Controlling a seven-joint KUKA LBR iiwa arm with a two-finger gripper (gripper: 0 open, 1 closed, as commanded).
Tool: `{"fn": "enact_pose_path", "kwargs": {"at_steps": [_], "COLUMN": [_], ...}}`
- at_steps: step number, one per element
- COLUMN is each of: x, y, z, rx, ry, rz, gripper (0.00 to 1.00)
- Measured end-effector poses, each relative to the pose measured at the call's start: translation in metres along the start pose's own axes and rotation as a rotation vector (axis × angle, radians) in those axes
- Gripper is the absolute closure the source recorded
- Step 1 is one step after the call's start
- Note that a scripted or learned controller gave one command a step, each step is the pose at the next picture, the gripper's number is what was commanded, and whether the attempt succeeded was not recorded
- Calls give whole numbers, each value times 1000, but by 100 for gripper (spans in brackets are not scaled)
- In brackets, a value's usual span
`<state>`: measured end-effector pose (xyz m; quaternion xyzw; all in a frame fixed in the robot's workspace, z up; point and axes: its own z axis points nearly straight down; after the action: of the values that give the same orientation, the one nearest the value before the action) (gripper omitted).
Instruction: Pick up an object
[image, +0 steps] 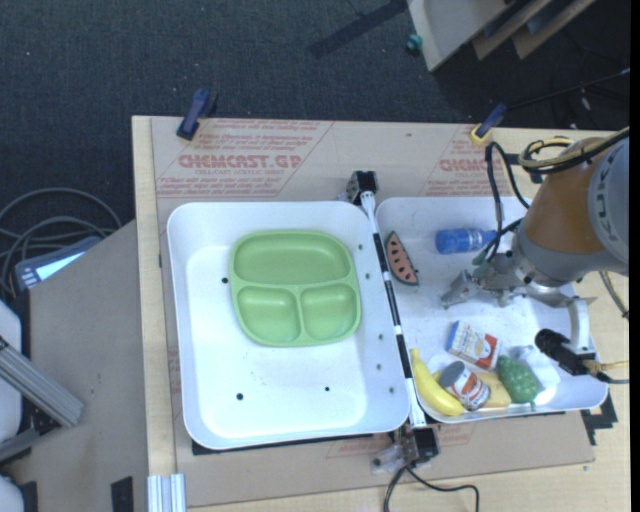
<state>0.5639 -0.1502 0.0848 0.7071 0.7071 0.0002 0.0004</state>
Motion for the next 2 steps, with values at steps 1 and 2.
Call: {"fn": "enact_pose_path", "kwargs": {"at_steps": [1, 2], "x": [36, 37], "y": [-85, -85], "z": [0, -10], "rx": [2, 0], "ry": [2, 1], "rz": [0, 1], "gripper": [0, 100]}}
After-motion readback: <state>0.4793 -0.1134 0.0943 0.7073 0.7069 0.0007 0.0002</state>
